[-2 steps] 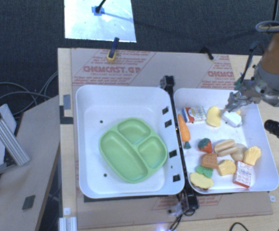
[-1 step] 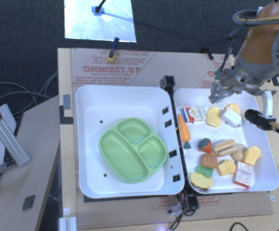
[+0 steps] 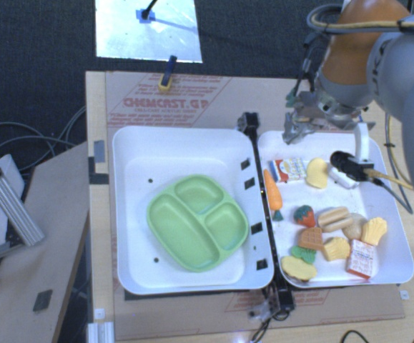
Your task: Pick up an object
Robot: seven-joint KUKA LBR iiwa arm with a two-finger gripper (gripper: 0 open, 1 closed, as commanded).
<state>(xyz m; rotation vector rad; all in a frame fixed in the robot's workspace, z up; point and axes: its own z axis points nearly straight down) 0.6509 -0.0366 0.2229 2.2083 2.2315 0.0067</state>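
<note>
Two shallow white bins side by side on the bench: left bin (image 3: 131, 156) with a green divided plate (image 3: 196, 222) lying flat in it, right bin (image 3: 400, 259) strewn with toy food, among it an orange carrot (image 3: 272, 189) along the left wall, a small red-and-white carton (image 3: 290, 170), a yellow piece (image 3: 317, 174), a strawberry (image 3: 304, 215), a hot-dog bun (image 3: 334, 218) and a red box (image 3: 362, 259). Above the right bin's far left corner, gripper (image 3: 297, 126) hanging from the grey arm with its orange band, clear of every toy. Jaw state impossible to tell from this slant.
</note>
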